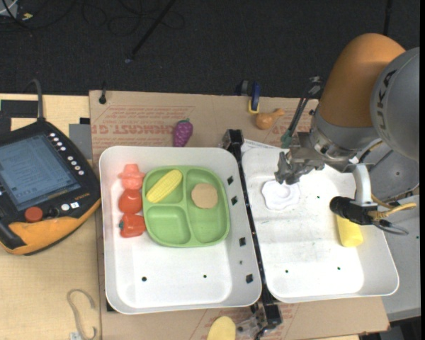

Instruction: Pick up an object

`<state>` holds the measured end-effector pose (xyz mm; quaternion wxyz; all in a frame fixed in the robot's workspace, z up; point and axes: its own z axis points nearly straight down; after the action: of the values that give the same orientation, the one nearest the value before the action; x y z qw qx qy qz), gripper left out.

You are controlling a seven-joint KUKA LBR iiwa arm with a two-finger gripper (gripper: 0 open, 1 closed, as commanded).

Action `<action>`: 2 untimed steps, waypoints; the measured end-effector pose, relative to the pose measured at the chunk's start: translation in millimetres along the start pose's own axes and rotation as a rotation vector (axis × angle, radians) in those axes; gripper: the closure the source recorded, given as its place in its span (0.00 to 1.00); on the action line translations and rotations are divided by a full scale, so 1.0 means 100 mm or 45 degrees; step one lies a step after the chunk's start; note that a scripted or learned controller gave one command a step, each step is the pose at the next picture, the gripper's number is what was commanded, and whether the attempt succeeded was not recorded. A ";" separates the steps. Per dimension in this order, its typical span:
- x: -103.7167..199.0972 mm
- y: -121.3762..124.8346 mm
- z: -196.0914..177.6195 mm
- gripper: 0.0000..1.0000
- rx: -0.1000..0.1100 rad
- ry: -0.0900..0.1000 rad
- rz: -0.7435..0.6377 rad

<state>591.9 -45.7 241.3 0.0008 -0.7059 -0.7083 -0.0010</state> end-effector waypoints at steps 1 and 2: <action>0.41 0.39 0.13 1.00 0.001 -0.002 0.002; 0.42 0.34 0.05 1.00 0.002 -0.003 0.007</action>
<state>626.1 -3.8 236.3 0.0005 -0.7077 -0.7065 0.0004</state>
